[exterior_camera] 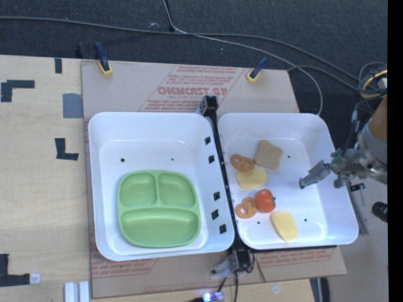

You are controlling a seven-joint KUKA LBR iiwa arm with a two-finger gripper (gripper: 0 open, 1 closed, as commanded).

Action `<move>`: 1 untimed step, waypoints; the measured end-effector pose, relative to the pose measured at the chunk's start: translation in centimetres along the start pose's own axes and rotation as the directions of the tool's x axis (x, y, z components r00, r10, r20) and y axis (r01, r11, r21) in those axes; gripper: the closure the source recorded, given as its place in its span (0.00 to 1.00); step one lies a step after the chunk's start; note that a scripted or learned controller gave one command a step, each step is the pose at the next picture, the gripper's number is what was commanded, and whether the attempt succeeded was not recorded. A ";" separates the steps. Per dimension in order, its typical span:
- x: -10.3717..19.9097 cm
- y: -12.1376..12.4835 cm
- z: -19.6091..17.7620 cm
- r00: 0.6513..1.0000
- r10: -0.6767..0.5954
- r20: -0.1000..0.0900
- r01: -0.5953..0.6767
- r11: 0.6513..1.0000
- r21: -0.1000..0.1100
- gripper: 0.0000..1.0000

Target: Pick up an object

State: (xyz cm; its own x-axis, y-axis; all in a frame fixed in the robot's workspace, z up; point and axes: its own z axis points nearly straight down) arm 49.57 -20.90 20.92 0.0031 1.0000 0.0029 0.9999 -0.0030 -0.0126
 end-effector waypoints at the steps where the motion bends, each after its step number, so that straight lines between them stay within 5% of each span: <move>1: 0.0 0.3 -0.6 1.000 -0.004 0.003 0.004 1.000 -0.011 0.00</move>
State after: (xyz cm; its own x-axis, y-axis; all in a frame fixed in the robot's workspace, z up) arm 49.86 -20.88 21.51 -0.0007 1.0000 -0.0003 1.0000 0.0007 -0.0013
